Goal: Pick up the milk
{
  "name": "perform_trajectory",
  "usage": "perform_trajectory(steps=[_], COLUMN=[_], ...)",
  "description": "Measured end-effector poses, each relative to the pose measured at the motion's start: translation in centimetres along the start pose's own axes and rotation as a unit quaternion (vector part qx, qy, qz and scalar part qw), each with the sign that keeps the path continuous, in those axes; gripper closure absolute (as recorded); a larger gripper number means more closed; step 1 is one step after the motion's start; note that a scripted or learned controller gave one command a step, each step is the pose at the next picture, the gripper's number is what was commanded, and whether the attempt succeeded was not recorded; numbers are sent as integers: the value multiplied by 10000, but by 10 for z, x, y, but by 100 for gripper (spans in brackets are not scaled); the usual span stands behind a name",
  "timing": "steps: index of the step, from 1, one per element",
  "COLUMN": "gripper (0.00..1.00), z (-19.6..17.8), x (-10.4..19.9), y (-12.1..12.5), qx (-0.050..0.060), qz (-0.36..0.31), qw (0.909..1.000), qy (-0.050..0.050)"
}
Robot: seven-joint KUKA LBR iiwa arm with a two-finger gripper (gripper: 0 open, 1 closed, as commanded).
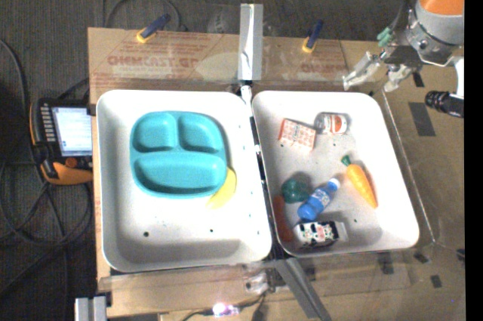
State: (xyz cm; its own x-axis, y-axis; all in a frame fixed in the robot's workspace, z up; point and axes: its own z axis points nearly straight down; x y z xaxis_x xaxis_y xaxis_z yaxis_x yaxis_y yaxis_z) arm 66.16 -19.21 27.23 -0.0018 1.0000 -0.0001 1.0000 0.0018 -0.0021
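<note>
Nearest the camera, the milk carton [318, 233] with its black-and-white cow pattern lies on its side at the near edge of the right bin [392, 132], beside a blue bottle [318, 199] and an orange carrot [361, 184]. Farther back lie a patterned box [296, 134] and a can [333, 122]. Above that bin's far right corner, the gripper [378, 74] hangs with fingers spread, pinching nothing. Over in the left bin [113, 161] sit a teal tray [179, 153] and a banana [226, 192].

Milk carton [320, 233] lying in right bin [392, 153], seemingly.

Grey arm [436, 29] — orange band (wrist)
</note>
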Motion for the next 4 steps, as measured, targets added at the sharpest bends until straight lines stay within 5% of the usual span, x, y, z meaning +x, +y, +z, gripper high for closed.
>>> perform_trajectory(steps=[1, 2, 3, 4], gripper=[0, 0, 0, 0], z=[-48, 97, 159, 183], x=[-28, 23, 91, 92], y=[-16, -77, -13, -103], qx=[-6, 7, 10, -58], qz=[533, 122, 561, 257], qw=[9986, 9999, 9984, 9997], qy=[-14, 7, 1, -7])
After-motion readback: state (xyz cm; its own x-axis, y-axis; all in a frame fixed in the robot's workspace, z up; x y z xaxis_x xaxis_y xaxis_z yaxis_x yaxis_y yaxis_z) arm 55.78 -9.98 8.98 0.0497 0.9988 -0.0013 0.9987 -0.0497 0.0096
